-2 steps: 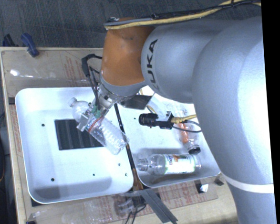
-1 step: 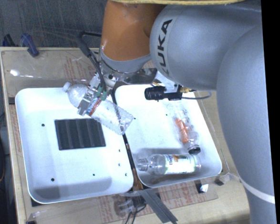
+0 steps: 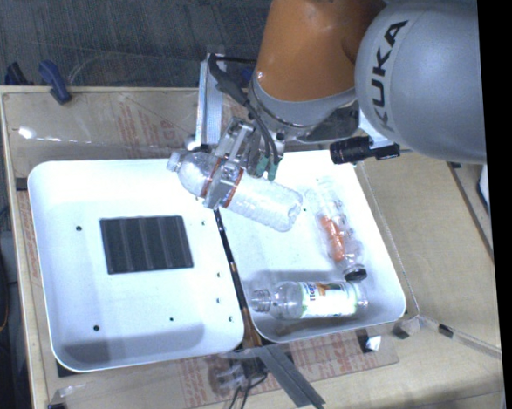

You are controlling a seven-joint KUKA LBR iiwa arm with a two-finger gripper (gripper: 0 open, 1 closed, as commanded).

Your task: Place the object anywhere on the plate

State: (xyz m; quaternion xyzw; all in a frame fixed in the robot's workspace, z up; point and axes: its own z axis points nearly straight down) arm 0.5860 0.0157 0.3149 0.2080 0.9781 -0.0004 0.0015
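Observation:
A clear plastic bottle [image 3: 260, 205] with a red band near its neck hangs tilted above the divider between the two bins, its cap end pointing to the upper left. My gripper [image 3: 227, 171] comes down from the right and is shut on the bottle near its neck, one finger on each side. The plate [image 3: 147, 244] is a dark grey ribbed rectangle lying flat in the left bin [image 3: 73, 334], to the lower left of the bottle and apart from it.
The right bin [image 3: 385, 279] holds a small clear bottle with an orange label [image 3: 335, 233] and a larger bottle with a white and green label [image 3: 311, 300] along its front wall. The arm's orange band and grey body cover the upper right.

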